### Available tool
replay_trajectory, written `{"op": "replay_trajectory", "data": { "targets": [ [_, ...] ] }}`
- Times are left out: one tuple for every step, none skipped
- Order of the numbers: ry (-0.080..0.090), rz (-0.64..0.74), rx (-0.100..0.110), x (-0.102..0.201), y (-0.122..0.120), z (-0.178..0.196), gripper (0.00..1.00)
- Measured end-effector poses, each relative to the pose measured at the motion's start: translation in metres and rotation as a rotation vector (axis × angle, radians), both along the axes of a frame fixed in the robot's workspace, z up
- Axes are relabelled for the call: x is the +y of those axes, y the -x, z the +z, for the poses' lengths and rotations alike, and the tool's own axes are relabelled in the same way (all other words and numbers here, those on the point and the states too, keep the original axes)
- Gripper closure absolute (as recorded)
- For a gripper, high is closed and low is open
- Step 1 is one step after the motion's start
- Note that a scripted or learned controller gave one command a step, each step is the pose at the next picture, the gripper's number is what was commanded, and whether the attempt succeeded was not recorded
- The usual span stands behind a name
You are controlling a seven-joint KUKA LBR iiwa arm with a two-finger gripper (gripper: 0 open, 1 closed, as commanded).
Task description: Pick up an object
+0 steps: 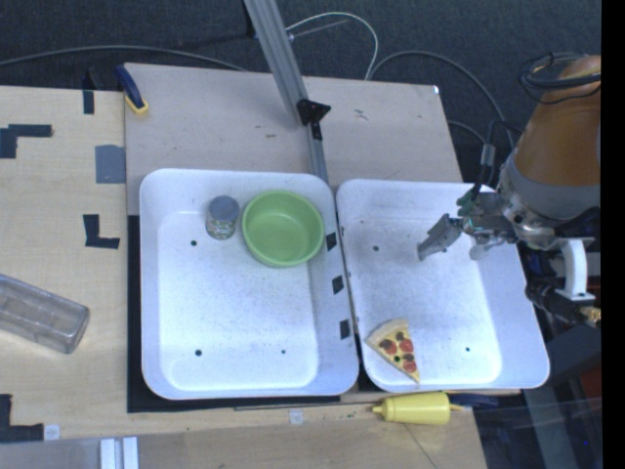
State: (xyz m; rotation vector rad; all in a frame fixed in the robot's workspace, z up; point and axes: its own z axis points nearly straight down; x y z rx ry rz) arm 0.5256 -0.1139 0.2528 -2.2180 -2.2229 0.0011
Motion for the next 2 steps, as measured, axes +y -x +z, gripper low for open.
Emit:
{"op": "replay_trajectory", "data": {
  "targets": [
    [0.000,0.000,0.000,0.000,0.000,0.000,0.00],
    [0.000,-0.001,0.005,0.008,0.005,-0.048,0.00]
  ]
}}
